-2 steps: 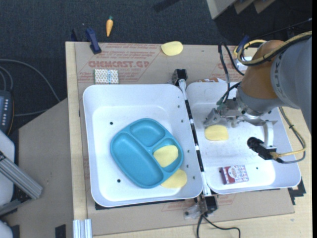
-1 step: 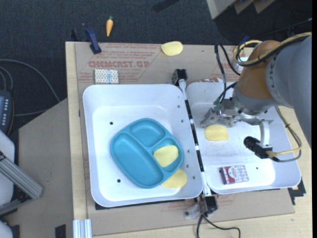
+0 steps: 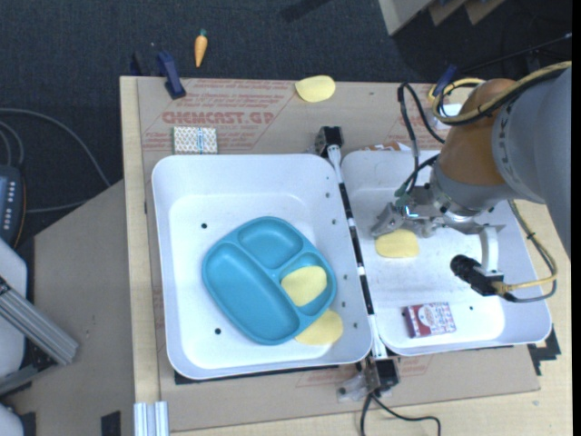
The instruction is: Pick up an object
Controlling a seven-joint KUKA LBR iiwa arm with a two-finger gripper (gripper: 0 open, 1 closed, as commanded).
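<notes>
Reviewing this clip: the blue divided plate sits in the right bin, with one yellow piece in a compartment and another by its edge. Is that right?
Not quite. The camera view shows the blue divided plate in the left bin, not the right bin. The rest holds: one yellow piece lies in a compartment and another sits by the plate's edge.

Bright, even overhead light; soft focus
</notes>
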